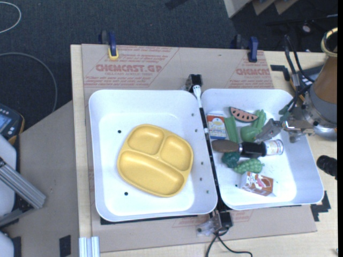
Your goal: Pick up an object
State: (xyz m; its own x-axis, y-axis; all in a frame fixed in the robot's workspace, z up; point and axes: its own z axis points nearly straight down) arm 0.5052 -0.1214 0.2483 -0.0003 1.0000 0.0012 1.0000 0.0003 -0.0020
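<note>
arm (pixel 327 90) is getting cut off at the right edge, upper part hard to make out. gripper (pixel 270 128) is hanging low over the right bin (pixel 305 183), fingers spread open, gripping nothing. yellow divided tray (pixel 154 158) is sitting in the left bin (pixel 107 111). clutter is crowding the right bin: watermelon slice (pixel 241 114), small carton (pixel 216 126), packet (pixel 258 183). white-capped bottle (pixel 260 148) is lying just near-left of the fingertips.

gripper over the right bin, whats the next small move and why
Probably a short drop straight down. The gripper hangs over the right bin, above the clutter by the small jar and black item, and nothing shows between its fingers, so lowering onto that pile seems the likeliest way to catch something.
</note>
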